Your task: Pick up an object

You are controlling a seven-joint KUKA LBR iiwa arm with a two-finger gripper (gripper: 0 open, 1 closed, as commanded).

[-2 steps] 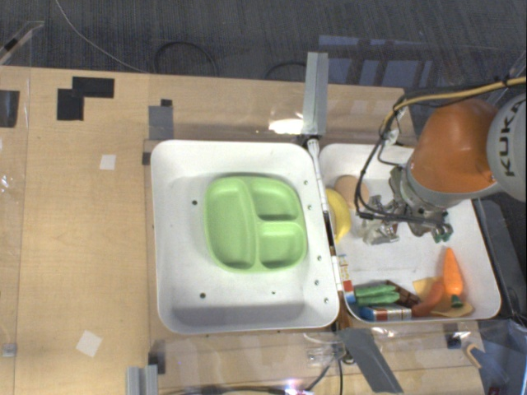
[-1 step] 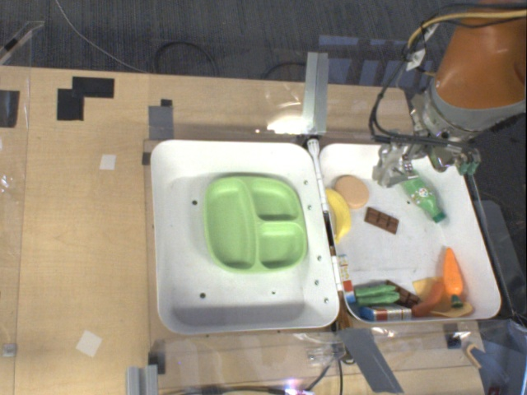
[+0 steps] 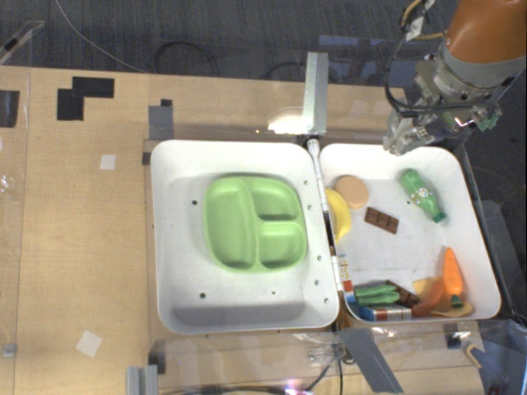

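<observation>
Right bin (image 3: 473,220), upper right of frame, carries the loose objects: green bottle (image 3: 422,194) lying tilted near the bin's upper right, a small pale mark on its label, unreadable; brown chocolate bar (image 3: 381,220) flat at mid-bin, no writing legible; round tan disc (image 3: 352,190) toward the bin's upper left, touching a yellow banana (image 3: 338,213) that lies along the left wall; orange carrot (image 3: 451,271) at the lower right wall; a heap of markers (image 3: 380,296) and small pieces along the bottom edge, print too small to read. Hand (image 3: 403,137) hangs over the bin's top rim, at upper right, clear of every object; nothing between its fingers; whether spread or pressed together, cannot tell. Left bin (image 3: 173,220) at centre frame holds a green divided tray (image 3: 254,223). Table (image 3: 74,237) pale wood, black squares at upper left.
</observation>
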